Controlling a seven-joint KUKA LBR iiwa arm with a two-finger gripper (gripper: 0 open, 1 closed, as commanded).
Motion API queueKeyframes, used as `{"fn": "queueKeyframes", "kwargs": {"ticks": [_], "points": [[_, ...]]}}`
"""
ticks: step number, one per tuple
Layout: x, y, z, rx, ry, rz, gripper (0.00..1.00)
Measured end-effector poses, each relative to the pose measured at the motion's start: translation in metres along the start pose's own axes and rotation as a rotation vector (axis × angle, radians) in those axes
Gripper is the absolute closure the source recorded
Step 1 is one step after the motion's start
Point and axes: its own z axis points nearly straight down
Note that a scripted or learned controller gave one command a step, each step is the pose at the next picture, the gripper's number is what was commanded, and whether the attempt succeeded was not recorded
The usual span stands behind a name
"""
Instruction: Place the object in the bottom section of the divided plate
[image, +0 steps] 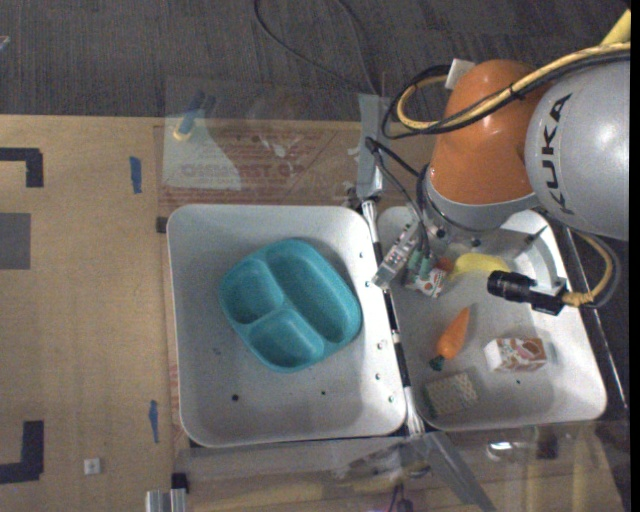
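A teal divided plate (290, 300) with three sections lies in the left bin (200, 400). My gripper (396, 262) hangs low over the left edge of the right bin (580, 400), close to the wall between the two bins. Just to its right sits a small red, white and green item (428, 280), touching or nearly touching the gripper; I cannot tell whether it is held. A yellow banana-like object (478, 264) lies beside that, partly hidden by the wrist.
Further down the right bin are an orange carrot (453, 334), a small white and brown carton (517, 353) and a grey speckled block (452, 391). The arm covers the right bin's upper part.
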Motion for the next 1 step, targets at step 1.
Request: {"fn": "queueKeyframes", "kwargs": {"ticks": [1], "points": [[0.0455, 0.0554, 0.0154, 0.001, 0.003, -0.071, 1.0]]}}
